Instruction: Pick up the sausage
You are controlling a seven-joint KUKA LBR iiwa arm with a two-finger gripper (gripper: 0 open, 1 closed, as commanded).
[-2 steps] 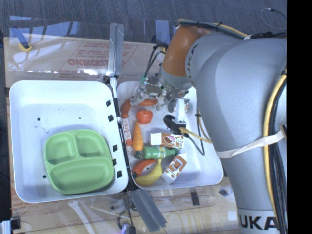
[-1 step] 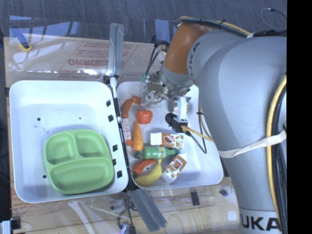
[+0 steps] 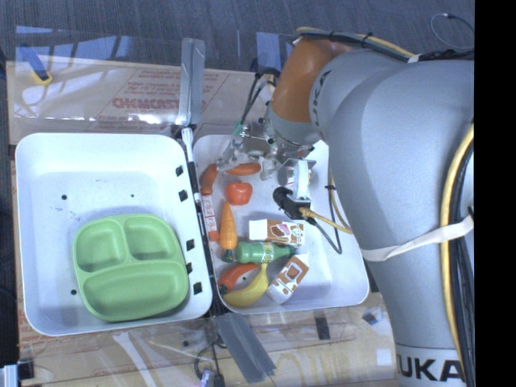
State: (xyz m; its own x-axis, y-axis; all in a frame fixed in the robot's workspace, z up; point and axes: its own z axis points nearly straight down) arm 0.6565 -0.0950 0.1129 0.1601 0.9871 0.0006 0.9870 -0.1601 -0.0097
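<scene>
I get even, fairly bright overhead light, with soft shadows. The left bin (image 3: 48, 184) reads clean white, close to washed out on its floor. Glare streaks cross the clear sheet (image 3: 105, 95) behind the bins, showing bluish reflections. The arm (image 3: 403, 151) carries a smooth highlight. Small items look slightly soft; the carpet (image 3: 161, 6) is dim and grainy.

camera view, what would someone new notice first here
The big grey arm with its orange band takes up the right side, its gripper down at the far end of the right white bin. That bin is crowded with toy food: an orange carrot, a yellow banana, a green bottle. The left white bin holds a green divided plate.
</scene>
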